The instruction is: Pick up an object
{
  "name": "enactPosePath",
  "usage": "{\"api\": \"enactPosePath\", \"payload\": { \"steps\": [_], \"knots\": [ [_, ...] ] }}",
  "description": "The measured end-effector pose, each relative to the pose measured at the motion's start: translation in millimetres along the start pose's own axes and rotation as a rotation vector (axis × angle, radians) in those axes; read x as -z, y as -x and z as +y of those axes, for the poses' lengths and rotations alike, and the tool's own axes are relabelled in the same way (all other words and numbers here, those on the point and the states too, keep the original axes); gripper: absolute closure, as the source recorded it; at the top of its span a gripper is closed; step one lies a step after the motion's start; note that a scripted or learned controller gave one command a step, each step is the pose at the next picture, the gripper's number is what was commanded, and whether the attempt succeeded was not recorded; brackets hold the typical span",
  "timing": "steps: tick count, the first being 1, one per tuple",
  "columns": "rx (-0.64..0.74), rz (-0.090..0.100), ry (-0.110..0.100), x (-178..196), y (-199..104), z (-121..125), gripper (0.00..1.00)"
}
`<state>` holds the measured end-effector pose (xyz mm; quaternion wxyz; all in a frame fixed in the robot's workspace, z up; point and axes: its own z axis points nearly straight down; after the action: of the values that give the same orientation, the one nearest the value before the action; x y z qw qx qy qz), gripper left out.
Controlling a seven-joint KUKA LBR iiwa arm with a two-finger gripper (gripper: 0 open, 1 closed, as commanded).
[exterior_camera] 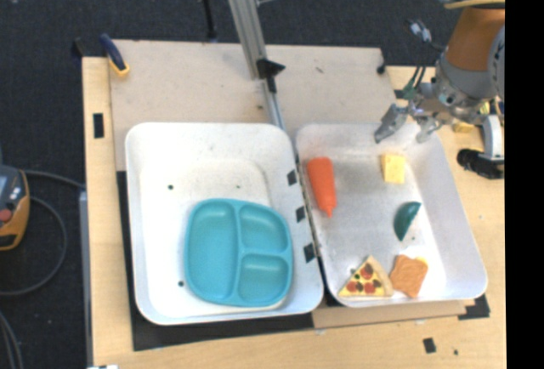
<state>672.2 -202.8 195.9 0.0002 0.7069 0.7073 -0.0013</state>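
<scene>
Camera view: jaws (406,124) spread and empty above the upper edge of the right bin (463,227), nothing gripped yet.

Nearest candidate is the yellow block (393,167), lying in the upper right part of that bin, just below the jaws in the frame and apart from them. To do the pick well, I judge the arm should centre over the block, come straight down with the jaws kept wide enough to straddle it, and close only once both sides are bracketed (the block looks small, so a skewed approach could nudge it away). Other items lie lower in the same bin: an orange carrot (321,184) at its left, a teal piece (406,218), a pizza slice (366,280) and an orange cracker (410,275). A blue divided tray (239,252) sits in the left bin (149,155).
</scene>
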Motion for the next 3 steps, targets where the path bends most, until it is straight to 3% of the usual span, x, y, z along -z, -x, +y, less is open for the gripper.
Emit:
{"api": "enactPosePath", "payload": {
  "steps": [1,2,3],
  "knots": [
    [-0.001,0.001,-0.002,-63,2,-1,0.0],
    [0.001,-0.003,0.007,-47,3,1,1.0],
    [0.003,-0.001,0.009,8,11,10,1.0]
  ]
}}
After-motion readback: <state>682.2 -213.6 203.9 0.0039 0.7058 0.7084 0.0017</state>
